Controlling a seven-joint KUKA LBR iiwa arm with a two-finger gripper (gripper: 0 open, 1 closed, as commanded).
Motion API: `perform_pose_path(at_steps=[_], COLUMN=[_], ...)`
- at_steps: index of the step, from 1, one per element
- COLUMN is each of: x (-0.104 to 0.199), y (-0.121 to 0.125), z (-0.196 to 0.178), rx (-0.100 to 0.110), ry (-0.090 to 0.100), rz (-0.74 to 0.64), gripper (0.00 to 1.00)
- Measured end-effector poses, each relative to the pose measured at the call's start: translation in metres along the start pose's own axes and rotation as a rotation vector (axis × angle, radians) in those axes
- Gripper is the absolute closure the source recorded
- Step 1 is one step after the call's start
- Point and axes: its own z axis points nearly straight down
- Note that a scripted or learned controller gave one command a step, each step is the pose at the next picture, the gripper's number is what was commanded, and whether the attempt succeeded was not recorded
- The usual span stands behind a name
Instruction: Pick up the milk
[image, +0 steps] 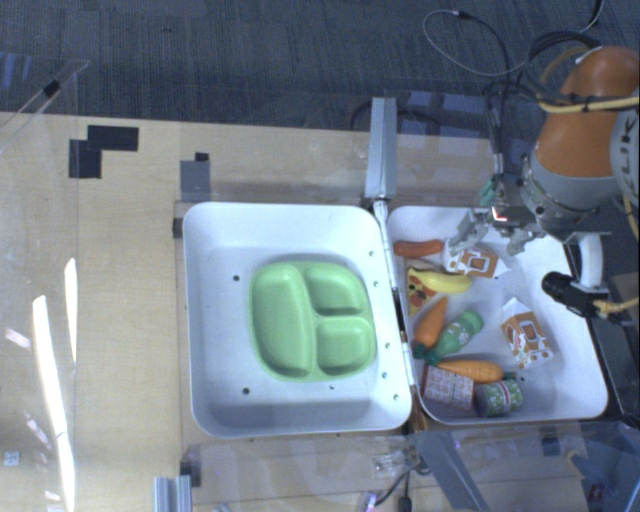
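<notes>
A small white-and-orange milk carton (479, 263) lies in the back part of the right bin (590, 395). A second, similar carton (527, 339) lies farther forward near the right wall. My gripper (492, 238) hangs just above and behind the back carton, its fingers spread to either side. The gripper is open and nothing shows between the fingers. The grey wrist and orange band rise toward the upper right.
The right bin also holds a sausage (418, 247), a banana (440, 281), a pizza slice (419, 296), two carrots (431, 320), a green bottle (459, 333), a red box (448, 388) and a green can (498, 397). A green divided plate (310, 318) sits in the left bin (215, 300).
</notes>
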Motion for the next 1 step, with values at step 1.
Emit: perform_pose_path(at_steps=[1], x=[-0.0496], y=[0.0087], z=[0.0985], rx=[0.003], ry=[0.000], rz=[0.012], gripper=[0.00])
